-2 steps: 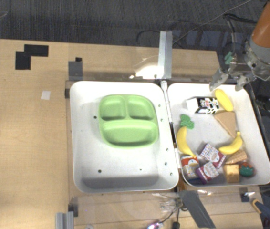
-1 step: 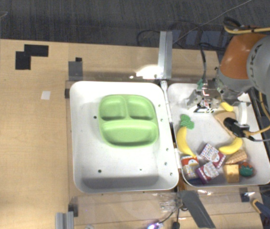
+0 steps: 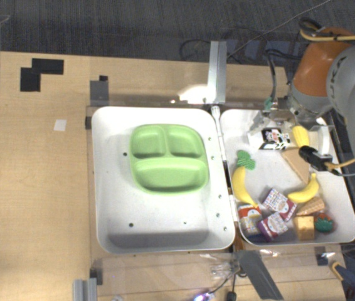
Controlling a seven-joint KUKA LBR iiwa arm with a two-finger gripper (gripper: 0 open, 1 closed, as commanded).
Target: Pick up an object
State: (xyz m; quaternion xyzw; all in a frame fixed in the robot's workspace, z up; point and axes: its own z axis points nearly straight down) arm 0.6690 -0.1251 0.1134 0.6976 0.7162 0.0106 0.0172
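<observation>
Arm: grey with an orange band point(image 3: 315, 68), reaching in from the right over the far right corner of the right bin.
Hand point(image 3: 276, 115): low over the far end of the right bin; it is too small and cluttered to make out, so I cannot tell how it is set or whether anything is in it.
Left bin point(image 3: 108, 168): shallow and white, on the wooden tabletop point(image 3: 33, 187), touching the right bin along a shared middle edge.
Green tray point(image 3: 167, 157): a divided plate with three compartments, lying flat near the middle of the left bin.
Right bin point(image 3: 347, 221): white, holding a heap of small toy food items.
Black-and-white packet point(image 3: 275, 138): just below the hand, at the far end of the right bin.
Small yellow piece point(image 3: 300, 135): just beside the packet, to its right.
Green leafy toy point(image 3: 246, 160): near the bin's left wall, touching the top of a banana.
Left banana point(image 3: 241, 187): lying along the left wall, curved.
Right banana point(image 3: 306, 190): curved, near the middle of the bin, well apart from the hand.
Purple-and-white carton point(image 3: 275, 203): between the two bananas, tilted.
Near-end heap: a red-and-white item point(image 3: 250, 217), a tan block point(image 3: 305, 226) and a small red-and-green fruit point(image 3: 325, 224), packed close together.
</observation>
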